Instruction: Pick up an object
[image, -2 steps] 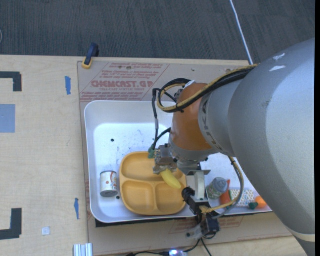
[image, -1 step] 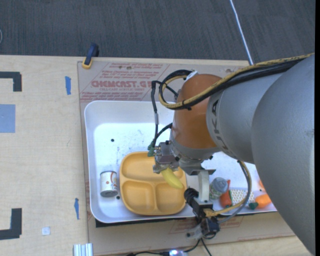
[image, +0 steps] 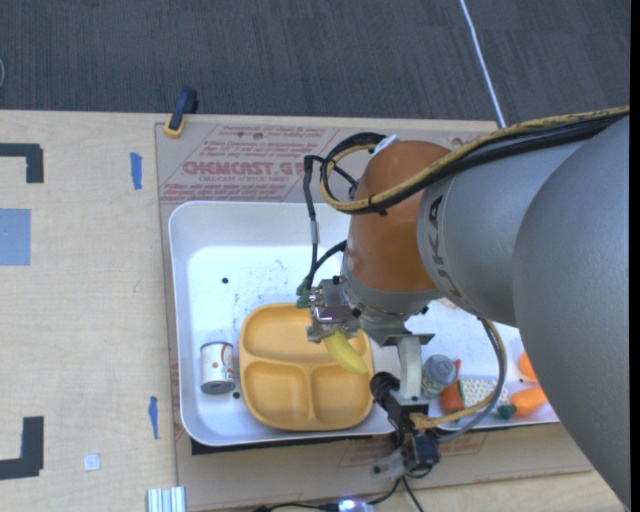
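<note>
The banana (image: 345, 352) sits over the right side of the yellow tray (image: 285, 385), tilted, its upper end right under the gripper (image: 326, 318) and its lower end pointing down-right toward the tray's rim. Can't tell if the jaws are clamped on it or just touching; the metal bits at the wrist hide them, so whether they're apart or together is anyone's guess.

The tray has three compartments and lies in the left bin (image: 195, 300), toward its front right. The banana looks to be over the divide between the top compartment and the lower right one. Just left of the tray there's a small can (image: 216, 366) on its side on the bin floor, close to the tray but apart from it.

The arm (image: 520, 230) comes in from the right, big grey link across the frame, orange band (image: 395, 225) pointing down over the middle where the bins meet, wrist tucked down over the tray. Cables loop around the orange part and hang past the front edge.

The right bin has some orange and green toy veg (image: 525, 395), a carrot-ish thing (image: 452, 393) and a grey jar (image: 437, 372). All of it's on a pale wood counter (image: 80, 330) with blue tape marks.
</note>
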